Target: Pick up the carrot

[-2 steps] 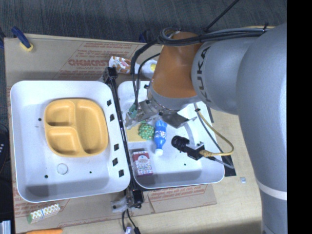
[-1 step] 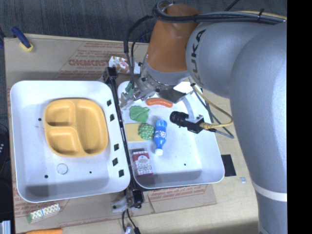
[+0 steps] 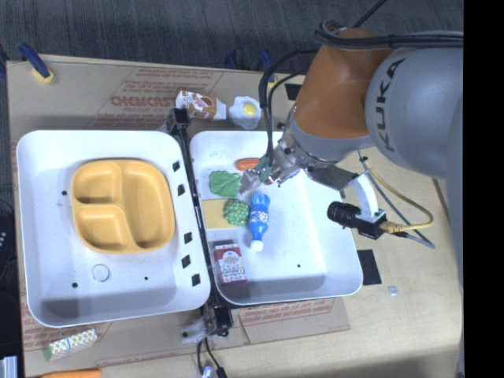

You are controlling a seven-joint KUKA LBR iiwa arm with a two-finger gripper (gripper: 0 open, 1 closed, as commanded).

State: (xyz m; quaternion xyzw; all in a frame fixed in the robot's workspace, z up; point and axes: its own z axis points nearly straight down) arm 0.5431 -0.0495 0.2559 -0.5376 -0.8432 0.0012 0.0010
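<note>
Our gripper [image 3: 264,176] hung just right of and below the carrot [image 3: 247,164], which lay crosswise; we could not tell its state.

Dark carpet [image 3: 118,14] beyond cardboard-covered bench [image 3: 409,321]

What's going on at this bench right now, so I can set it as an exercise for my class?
A grey and orange KUKA arm reaches from the right over the right-hand white bin. Its tool hangs low beside the carrot, which lies near the bin's far edge; the carrot is not yet lifted. In the same bin lie a green leaf, a broccoli piece, a blue bottle and a small red box. The left bin holds a yellow divided tray.
</note>
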